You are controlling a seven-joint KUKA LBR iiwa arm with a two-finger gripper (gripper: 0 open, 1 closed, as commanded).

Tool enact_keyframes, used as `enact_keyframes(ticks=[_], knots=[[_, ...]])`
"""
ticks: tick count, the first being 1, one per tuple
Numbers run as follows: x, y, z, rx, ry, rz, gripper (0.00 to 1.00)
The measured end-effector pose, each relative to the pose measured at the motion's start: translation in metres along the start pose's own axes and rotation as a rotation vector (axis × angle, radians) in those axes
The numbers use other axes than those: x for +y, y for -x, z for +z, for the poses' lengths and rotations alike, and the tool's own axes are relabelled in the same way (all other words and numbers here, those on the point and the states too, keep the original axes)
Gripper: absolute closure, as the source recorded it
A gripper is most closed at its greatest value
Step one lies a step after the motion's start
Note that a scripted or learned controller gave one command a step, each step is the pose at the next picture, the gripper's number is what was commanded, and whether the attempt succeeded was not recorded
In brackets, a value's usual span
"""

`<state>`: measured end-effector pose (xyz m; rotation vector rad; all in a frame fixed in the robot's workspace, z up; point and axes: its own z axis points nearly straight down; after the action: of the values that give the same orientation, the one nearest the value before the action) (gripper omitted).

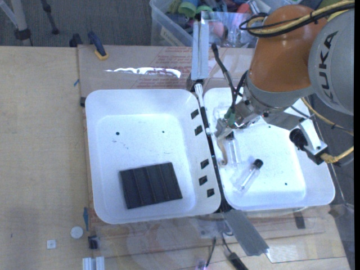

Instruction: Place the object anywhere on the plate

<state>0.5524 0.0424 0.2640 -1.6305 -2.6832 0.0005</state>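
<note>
Pincer (229, 129) positioned low over the right bin (315, 198), close to its left wall, beneath the grey arm (337, 55) with orange band. Finger spread impossible to judge from this angle; nothing seen clamped between them. Directly below the pincer, a clear plastic tube-like piece (230, 152) lying on the bin floor. Just beside it, toward the bin's middle, a transparent marker with black cap (248, 175), lying slanted, cap end uppermost in the view. Left bin (101, 167) touching the right bin along a shared edge. On its floor, near the front, a dark ribbed rectangular plate (151, 184), lying flat and slightly skewed, well apart from the marker. Behind both bins on the desk (39, 151), a clear tub of coloured toys (202, 4).
</note>
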Motion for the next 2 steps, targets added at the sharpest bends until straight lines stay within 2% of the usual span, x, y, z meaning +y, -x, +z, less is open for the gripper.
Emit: enact_keyframes(ticks=[1,2], knots=[[0.039,-0.052,-0.03,-0.002,0.005,0.06,1.0],[0.072,-0.096,-0.053,-0.003,0.006,-0.147,1.0]])
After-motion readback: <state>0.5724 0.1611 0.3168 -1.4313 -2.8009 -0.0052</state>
